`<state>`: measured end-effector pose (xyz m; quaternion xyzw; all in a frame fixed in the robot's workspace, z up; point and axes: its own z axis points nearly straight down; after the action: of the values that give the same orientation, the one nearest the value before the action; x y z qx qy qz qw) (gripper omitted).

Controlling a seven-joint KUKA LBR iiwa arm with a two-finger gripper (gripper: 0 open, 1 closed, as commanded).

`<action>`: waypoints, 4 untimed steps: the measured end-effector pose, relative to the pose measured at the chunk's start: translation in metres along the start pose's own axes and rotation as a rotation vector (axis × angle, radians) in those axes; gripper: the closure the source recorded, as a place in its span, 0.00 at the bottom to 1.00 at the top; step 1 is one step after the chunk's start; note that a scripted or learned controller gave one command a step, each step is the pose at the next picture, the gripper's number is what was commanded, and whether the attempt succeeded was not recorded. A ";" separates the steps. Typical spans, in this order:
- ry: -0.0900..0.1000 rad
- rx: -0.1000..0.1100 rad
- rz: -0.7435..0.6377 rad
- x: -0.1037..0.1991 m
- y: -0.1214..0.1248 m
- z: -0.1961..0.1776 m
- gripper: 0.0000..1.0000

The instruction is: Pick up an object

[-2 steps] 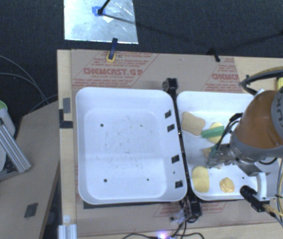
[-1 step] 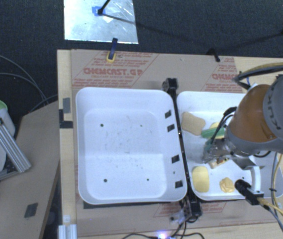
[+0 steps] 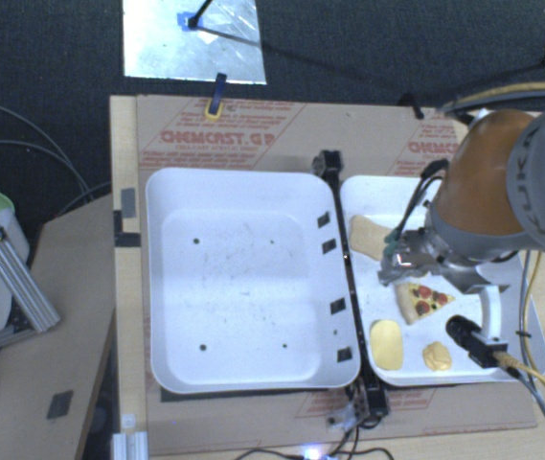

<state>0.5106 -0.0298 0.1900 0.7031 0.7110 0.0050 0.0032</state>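
**Grey robot arm poised low in the right bin of toy food; nothing seen lifted**

A tan tabletop [image 3: 80, 257] is seen from above at a slant. Its middle is covered by a printed cardboard sheet [image 3: 253, 127]. Two shallow white bins are set side by side on the sheet, with a black dividing strip [image 3: 342, 247] between them. The left bin [image 3: 243, 286] shows a bare white floor marked by a few small dark dots. The right bin [image 3: 377, 195] is partly hidden by the grey arm [image 3: 502, 175], which reaches in from the right with its orange band in view.

The gripper [image 3: 398, 264] is held low over the middle of the right bin, between a tan wedge and a pizza slice. Whether it is open or closed cannot be told, as it is largely hidden beneath the wrist. No object can be seen held in it.

Four pieces of toy food are seen lying on the floor of the right bin. The tan wedge [image 3: 366, 236], the largest, lies near the dividing strip, just beside the gripper on its far side. The pizza slice [image 3: 423, 301], pale with red spots, lies just beside the gripper on its near side. A yellow oval [image 3: 385, 344] lies near the bin's front left corner, and a smaller yellow lump [image 3: 436, 356] lies just to the right of it.

The task is judged to be at an early stage. The gripper is placed among the objects, but a secure grasp and a lift are both left to be done. The tan wedge or the pizza slice is judged the likeliest target, as these two lie closest.
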 end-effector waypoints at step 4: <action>-0.001 0.005 0.001 0.156 -0.019 -0.209 1.00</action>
<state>0.4879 0.1257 0.3991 0.7036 0.7106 0.0029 0.0019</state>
